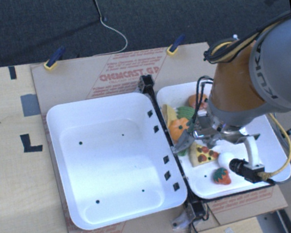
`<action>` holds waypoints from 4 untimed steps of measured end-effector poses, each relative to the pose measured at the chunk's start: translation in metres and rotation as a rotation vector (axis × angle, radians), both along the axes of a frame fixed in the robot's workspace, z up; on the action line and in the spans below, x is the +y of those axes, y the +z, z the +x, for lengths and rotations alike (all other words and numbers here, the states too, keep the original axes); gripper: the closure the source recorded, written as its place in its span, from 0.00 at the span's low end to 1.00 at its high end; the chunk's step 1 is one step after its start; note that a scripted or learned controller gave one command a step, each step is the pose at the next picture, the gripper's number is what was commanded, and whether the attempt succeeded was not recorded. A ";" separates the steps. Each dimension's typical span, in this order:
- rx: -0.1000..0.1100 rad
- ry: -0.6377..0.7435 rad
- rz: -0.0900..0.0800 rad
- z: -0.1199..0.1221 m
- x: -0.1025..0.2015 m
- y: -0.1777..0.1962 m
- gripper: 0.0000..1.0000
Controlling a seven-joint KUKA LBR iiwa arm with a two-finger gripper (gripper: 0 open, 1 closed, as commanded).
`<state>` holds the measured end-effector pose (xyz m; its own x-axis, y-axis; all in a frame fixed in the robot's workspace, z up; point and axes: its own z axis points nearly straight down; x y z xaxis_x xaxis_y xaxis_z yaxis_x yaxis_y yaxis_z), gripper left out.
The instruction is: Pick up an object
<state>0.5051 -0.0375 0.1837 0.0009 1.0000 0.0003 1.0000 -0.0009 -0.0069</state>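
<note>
The grey KUKA arm with its orange band (pixel 234 84) reaches in from three o'clock and hangs over the right-hand shallow white plastic bin (pixel 274 177). Its two-finger gripper (pixel 185 141) is low over the nine o'clock side of that bin, close to the black divider rail (pixel 163 132) between the two bins. The fingers are too dark and too crowded against the toys for me to tell whether they are spread or closed, and nothing can be seen held between them.

The toy objects all lie in the right-hand bin. A small orange pumpkin-shaped toy (pixel 178 128) sits just at eleven o'clock of the gripper, touching or nearly touching it. A yellow banana-like piece (pixel 170 114) lies at twelve o'clock of the pumpkin, against the bin wall, with a green leafy toy (pixel 186 113) beside it at three o'clock. A round orange fruit toy (pixel 194 101) shows past the green piece, partly hidden by the arm. A yellow pizza-slice toy with red dots (pixel 203 156) lies at five o'clock of the gripper. A red strawberry toy with a green top (pixel 220 176) rests near the bin's six o'clock edge, well apart from the gripper.

The left-hand shallow white plastic bin (pixel 63 154) sits at nine o'clock of the rail, on a brown cardboard sheet (pixel 122 75).
</note>
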 end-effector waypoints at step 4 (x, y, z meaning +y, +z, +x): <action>-0.017 0.007 0.002 0.090 0.126 0.069 1.00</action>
